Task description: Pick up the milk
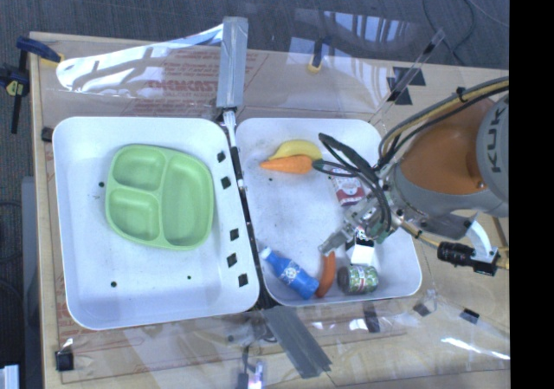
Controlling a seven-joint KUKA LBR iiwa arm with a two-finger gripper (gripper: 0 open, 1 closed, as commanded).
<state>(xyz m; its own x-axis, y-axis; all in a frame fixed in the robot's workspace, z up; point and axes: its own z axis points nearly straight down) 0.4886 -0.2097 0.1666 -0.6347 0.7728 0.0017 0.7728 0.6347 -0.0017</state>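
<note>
A: The grey arm with the orange band (441, 162) is reaching in from three o'clock over the right-hand shallow white bin (286, 132), and its two-finger gripper (351, 236) is hanging low over the clutter.

B: The small white milk carton with a dark top (362, 249) is sitting at about five o'clock in that bin, just beside the gripper. Whether it is pinched, one cannot tell.

A: The danger is crowding. The green round can (358, 277) is lying right against the carton, and the thin orange sausage (327, 273) and blue plastic bottle (288, 273) are near.

B: A closing pinch could be catching the can instead, or tipping the carton aside.
</note>
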